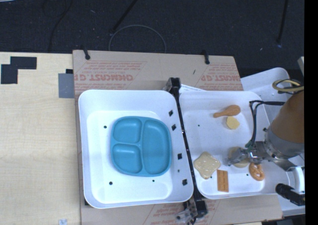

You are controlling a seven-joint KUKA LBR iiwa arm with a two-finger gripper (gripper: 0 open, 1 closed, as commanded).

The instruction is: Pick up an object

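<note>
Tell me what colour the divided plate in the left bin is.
Light blue. The divided plate shows clearly in the camera view.

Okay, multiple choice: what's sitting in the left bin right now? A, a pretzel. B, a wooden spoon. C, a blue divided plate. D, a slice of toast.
C: the blue divided plate lies alone in the left bin, while the pretzel, the wooden spoon and the toast slice are all in the right bin.
</note>
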